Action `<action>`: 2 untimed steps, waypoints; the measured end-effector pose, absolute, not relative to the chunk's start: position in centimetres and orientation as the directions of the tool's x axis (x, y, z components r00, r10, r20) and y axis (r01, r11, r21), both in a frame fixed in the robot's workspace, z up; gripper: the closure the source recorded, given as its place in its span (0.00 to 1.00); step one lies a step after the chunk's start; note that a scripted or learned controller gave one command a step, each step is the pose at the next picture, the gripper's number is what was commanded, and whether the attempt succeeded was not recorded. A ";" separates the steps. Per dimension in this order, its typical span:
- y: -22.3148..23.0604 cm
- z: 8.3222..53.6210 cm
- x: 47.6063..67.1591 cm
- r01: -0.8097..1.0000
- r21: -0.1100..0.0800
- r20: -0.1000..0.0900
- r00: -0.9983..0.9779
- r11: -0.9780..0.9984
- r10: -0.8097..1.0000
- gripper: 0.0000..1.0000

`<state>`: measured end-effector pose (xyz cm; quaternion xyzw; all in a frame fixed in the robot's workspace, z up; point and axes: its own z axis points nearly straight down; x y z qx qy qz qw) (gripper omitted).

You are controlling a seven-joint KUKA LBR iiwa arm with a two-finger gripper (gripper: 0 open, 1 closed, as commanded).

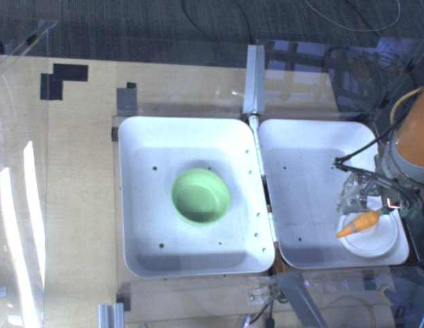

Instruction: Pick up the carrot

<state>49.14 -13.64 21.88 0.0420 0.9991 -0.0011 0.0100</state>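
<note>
Your carrot (pixel 360 223) lies in the right bin (pixel 301 183), near its front right corner, resting across the rim of a small white plate (pixel 371 241) with its tip pointing left. The end effector (pixel 359 195) hangs just behind and above the carrot, close to it. From this slant you cannot tell how far it stands open, and nothing shows in its grip. Take this as the approach step: you are near the carrot but have not yet got hold of it. Next, line the end effector across the carrot's thick middle, come down square to its long axis, and close. Mind the plate; the carrot sits partly on its edge and may roll or tip as you touch it. The green bowl (pixel 200 195) in the left bin (pixel 143 183) is well apart and no concern.
</note>
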 end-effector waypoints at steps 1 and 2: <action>-13.7 21.9 49.1 0.085 -0.001 -0.019 -0.996 0.996 0.085 0.00; -18.6 12.0 50.1 0.194 0.000 -0.008 -0.981 0.981 0.194 0.00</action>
